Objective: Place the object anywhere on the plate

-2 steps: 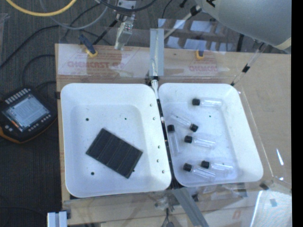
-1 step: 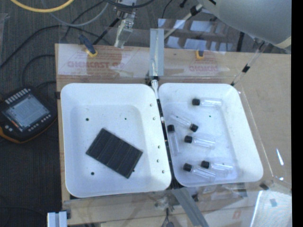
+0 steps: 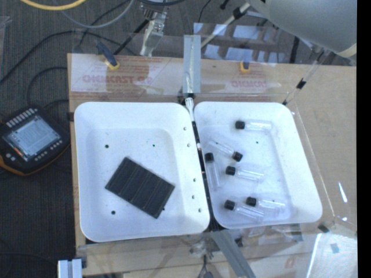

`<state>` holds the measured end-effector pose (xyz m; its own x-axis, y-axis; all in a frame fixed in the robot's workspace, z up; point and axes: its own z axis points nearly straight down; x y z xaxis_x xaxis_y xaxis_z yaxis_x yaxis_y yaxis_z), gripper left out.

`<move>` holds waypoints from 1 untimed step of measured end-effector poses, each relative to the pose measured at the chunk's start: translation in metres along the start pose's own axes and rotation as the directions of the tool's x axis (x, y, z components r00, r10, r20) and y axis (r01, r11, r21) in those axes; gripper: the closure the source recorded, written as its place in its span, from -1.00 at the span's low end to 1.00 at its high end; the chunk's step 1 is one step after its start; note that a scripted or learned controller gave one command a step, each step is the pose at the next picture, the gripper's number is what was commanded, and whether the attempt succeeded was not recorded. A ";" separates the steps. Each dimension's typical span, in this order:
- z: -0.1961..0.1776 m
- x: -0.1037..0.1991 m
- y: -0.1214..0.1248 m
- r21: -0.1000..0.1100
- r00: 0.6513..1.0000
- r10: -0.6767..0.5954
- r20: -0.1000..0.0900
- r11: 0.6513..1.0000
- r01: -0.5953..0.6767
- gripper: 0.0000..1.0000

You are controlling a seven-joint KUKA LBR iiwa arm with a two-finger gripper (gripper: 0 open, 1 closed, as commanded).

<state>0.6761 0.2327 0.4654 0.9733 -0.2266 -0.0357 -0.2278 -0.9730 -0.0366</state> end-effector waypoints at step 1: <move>-0.007 0.002 0.000 0.006 1.000 0.007 0.005 1.000 -0.007 1.00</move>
